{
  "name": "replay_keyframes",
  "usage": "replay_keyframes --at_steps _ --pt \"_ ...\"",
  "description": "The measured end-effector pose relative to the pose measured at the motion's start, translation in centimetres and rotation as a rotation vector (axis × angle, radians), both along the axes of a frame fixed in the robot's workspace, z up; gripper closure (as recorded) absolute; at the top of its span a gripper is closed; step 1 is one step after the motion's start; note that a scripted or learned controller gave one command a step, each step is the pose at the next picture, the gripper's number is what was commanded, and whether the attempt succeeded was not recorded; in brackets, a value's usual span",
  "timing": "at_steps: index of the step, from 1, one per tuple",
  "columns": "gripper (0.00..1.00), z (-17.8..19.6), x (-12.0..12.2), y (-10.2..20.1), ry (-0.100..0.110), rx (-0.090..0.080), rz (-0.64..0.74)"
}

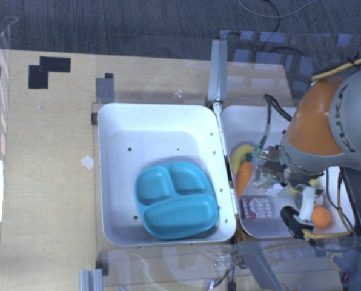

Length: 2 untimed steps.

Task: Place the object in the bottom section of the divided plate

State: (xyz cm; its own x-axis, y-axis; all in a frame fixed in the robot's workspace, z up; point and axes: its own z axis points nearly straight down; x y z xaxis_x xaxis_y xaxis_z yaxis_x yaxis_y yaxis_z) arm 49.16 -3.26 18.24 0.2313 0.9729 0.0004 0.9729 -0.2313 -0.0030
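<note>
1. Plate (177, 200): blue, divided into three sections, two small ones at the far side and one wide one at the near side. It lies in the left bin (126, 138), toward the near right corner. All three sections look bare; nothing rests in the wide near section that the task names.

2. Right bin (244, 123): holds the loose goods. Carrot (243, 176), orange, lying lengthwise beside the divider between the bins. Banana (240, 154), yellow, just beyond the carrot. Small box (256, 208), dark red with pale print, near the front wall. Orange ball (320, 216) or fruit, farther right, partly behind cabling.

3. Arm (326, 123): grey with orange band, reaching over the right bin from the right.

4. Hand (266, 173): low over the right bin, just beside the carrot and above the box. Whether it is apart or together cannot be told, and no item is visibly held.

5. Progress, judged: early. Nothing is on the plate. Left to do: secure one item, lift it, carry it across the divider, and set it in the wide near section.

6. Surface (47, 174): pale wood, carrying both bins.
</note>
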Motion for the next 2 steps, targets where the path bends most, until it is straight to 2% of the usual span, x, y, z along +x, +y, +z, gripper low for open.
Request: replay_keyframes --at_steps 1,2 --pt "1.0 4.9 5.9 -0.7 -0.001 -0.001 0.164" --pt "1.0 10.2 14.9 2.3 -0.004 -0.002 0.155"
